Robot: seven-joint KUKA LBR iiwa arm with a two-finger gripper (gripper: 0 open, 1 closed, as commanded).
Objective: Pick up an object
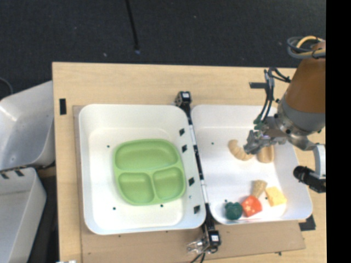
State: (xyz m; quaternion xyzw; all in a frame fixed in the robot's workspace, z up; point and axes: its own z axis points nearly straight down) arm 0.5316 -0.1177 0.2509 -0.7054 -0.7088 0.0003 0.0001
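Camera view: nearest candidate is the tan bread-like piece [238, 150] in the right bin [219, 125], upper middle, lying flat on the bin floor. A second tan piece [265, 155] sits just beside it to the right, partly under the tool.

Handling, as a guess: looks like a toy food item, so light, probably foam or hollow plastic. Rounded and elongated, likely smooth, so it could roll or squirt out if pinched off-centre. Not fragile. Best bet is to take it across the short axis near the middle, coming straight down.

Gripper [256, 143] hangs low over the bin, just right of the bread-like piece and above the gap between the two tan pieces. Nothing visibly sits between the tips. Can't tell how wide the jaws stand; dark linkage blurs together at this angle. Can't tell either whether the tips touch the piece or only overlap it in the slant view.

Other stuff in the same bin, along the near edge: small tan block [259, 188], yellow piece [275, 196], red tomato-like item [251, 206], dark green item [233, 210], all well apart from the tool.

Left bin [93, 147] holds a green divided tray [149, 170].

Risk: two tan pieces close together, so a closing pinch may nudge one into the other.
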